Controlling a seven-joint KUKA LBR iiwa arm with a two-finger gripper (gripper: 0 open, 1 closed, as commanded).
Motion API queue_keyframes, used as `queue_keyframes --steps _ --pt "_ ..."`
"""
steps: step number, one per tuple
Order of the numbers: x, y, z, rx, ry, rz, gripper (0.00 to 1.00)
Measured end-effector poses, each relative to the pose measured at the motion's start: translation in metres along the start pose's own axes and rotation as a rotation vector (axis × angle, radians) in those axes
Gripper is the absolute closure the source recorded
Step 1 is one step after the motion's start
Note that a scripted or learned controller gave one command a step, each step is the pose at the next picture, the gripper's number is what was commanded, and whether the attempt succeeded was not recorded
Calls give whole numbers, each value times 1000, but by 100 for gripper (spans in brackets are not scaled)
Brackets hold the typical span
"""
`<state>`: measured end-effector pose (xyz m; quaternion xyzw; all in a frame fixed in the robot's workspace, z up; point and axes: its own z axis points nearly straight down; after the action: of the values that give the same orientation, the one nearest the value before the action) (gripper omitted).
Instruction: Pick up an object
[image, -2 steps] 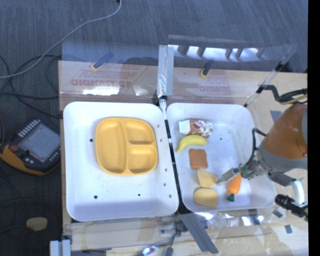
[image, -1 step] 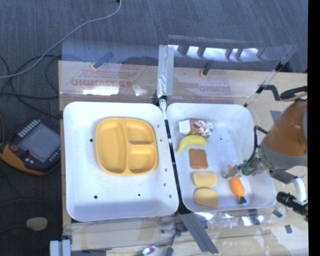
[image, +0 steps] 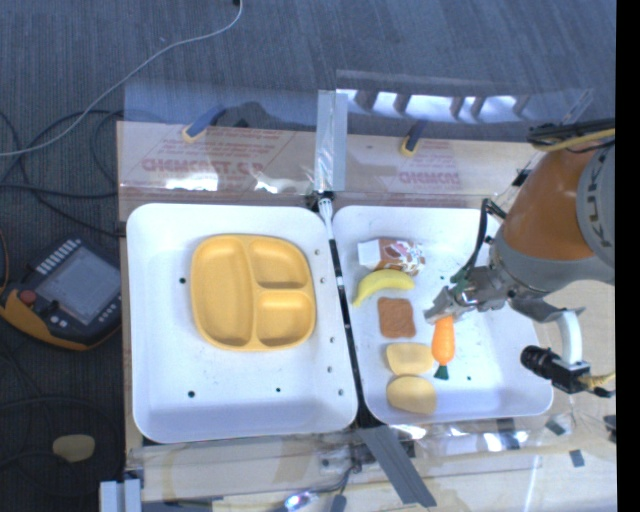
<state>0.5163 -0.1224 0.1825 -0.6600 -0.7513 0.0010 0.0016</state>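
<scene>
The carrot (image: 443, 342) is seen in the right bin (image: 520, 400), at 6 o'clock of the gripper (image: 447, 308), just touching it. Whether it is gripped cannot be told; lifting is judged not yet done

Both bins (image: 150, 300) are white. The left bin holds a yellow-orange divided tray (image: 253, 291). In the right bin (image: 500, 395): yellow banana (image: 382, 285), reddish-brown flat piece (image: 397, 318), orange carrot (image: 443, 342) with dark green tip, two pale yellow pieces (image: 410, 375), and a white packet printed red-brown (image: 392, 254). The arm (image: 560, 220) is grey and orange.
</scene>
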Motion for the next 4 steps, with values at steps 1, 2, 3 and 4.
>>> queue_keyframes --steps 1,2,3,4 --pt "0 0 0 0 0 0 0" --pt "0 4 94 -15 -5 -123 0" --pt "0 -2 94 -19 -4 19 0" --pt "0 -2 86 -16 -2 19 100"
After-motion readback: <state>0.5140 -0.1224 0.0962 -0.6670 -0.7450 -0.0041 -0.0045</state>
